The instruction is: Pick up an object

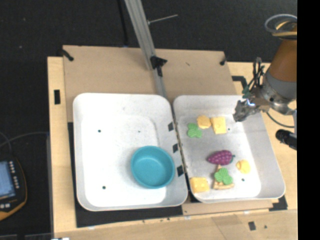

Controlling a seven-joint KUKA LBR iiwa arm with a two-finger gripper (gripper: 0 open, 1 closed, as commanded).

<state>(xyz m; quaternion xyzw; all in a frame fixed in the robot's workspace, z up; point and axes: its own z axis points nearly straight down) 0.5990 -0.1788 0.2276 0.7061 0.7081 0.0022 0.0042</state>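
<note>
The right bin holds several small toy foods. Two yellow pieces lie near its upper middle, with a small green piece to their left. A purple grape bunch sits lower down, a little yellow piece to its right, a green-topped piece below it and a yellow block at the bin's near left corner. My gripper hangs over the bin's upper right part, right of the two yellow pieces and apart from them. Nothing shows between its fingers.
The left bin holds a blue bowl at its lower right. A slanted metal pole rises behind the bins. Both bins rest on a brown board. A black cable and device lie at the far left edge.
</note>
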